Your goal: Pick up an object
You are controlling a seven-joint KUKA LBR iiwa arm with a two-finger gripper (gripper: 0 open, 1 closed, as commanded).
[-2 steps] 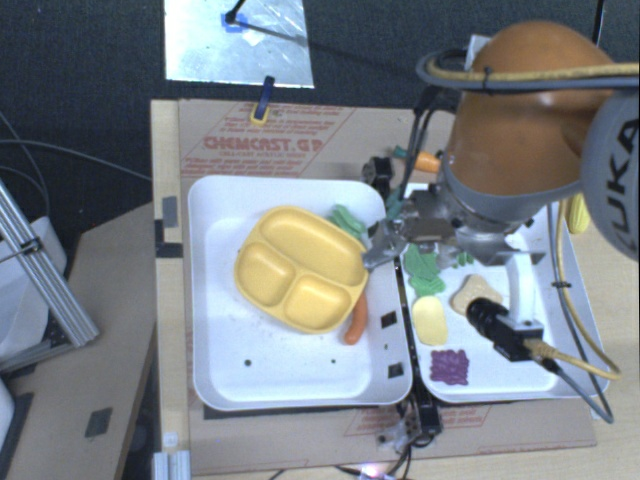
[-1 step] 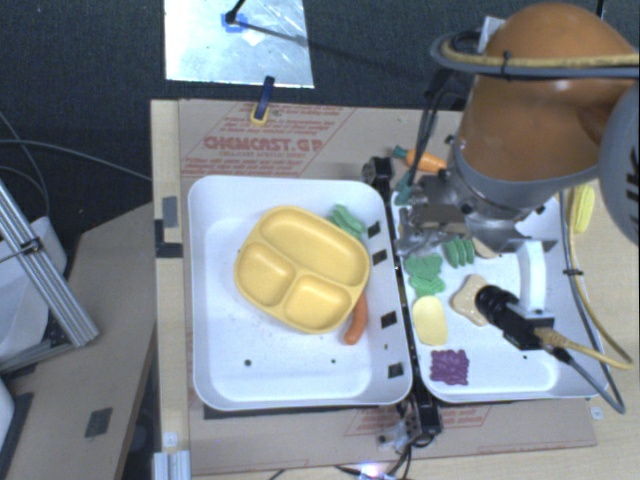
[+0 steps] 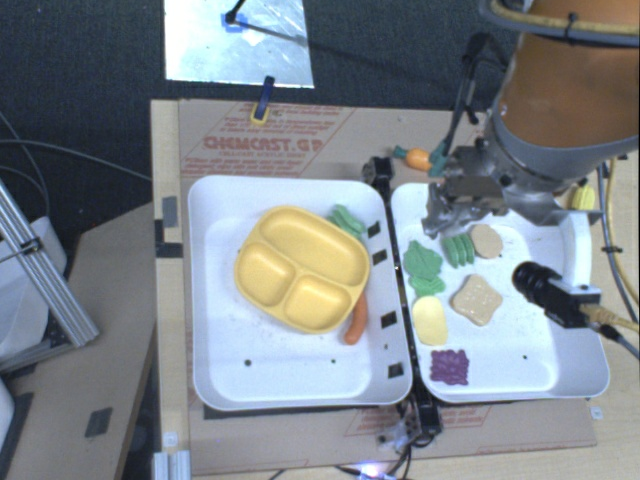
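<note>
We see the left bin [image 3: 215,368] holding a yellow tray [image 3: 302,268], a green pod [image 3: 348,220] and a carrot [image 3: 355,323]. The right bin [image 3: 520,368] holds lettuce [image 3: 424,266], green beans [image 3: 459,249], a cookie [image 3: 487,241], bread [image 3: 477,300], a yellow slice [image 3: 430,320] and grapes [image 3: 450,367]. The gripper [image 3: 448,218] hangs just above the beans; we cannot tell its opening.

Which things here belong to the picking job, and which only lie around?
Job:
end effector
green bean piece
round biscuit
bread slice
lettuce leaf
yellow piece
purple grapes

Lying about:
yellow divided plate
orange carrot
foil sheet
</note>
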